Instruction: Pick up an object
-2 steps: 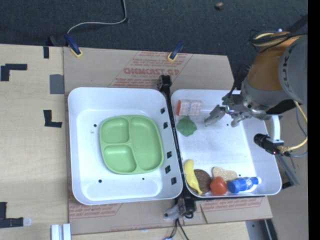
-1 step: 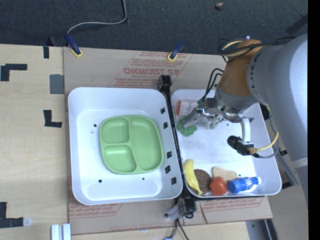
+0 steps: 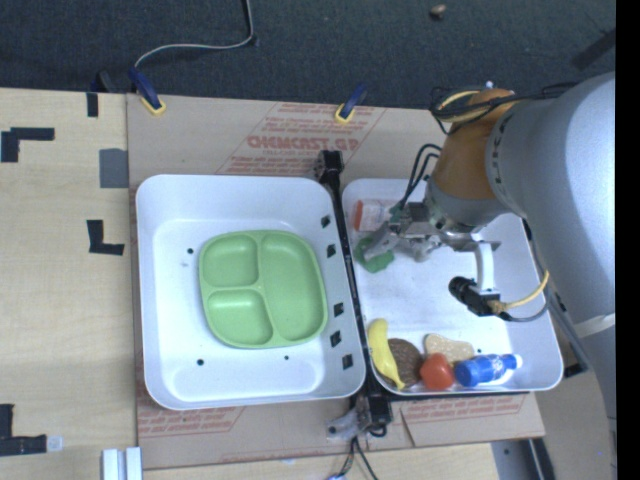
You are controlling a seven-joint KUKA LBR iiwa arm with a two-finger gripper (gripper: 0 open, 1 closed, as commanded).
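Note:
My gripper (image 3: 385,240) reaches down into the upper left part of the right bin (image 3: 440,293). It sits right over a small green object (image 3: 377,260) and beside a clear packet with red print (image 3: 371,214). Along the bin's front edge lie a yellow banana (image 3: 382,352), a brown round item (image 3: 404,356), a red tomato-like ball (image 3: 436,371), a tan bread-like piece (image 3: 449,347) and a blue bottle (image 3: 486,369). The arm's grey body and orange band (image 3: 470,158) cover the bin's upper right.
The left bin (image 3: 170,218) holds a green divided plate (image 3: 263,288). A black clamp strip (image 3: 340,268) runs between the two bins. A black cable plug (image 3: 474,296) hangs over the right bin's middle. Cardboard lies under both bins.

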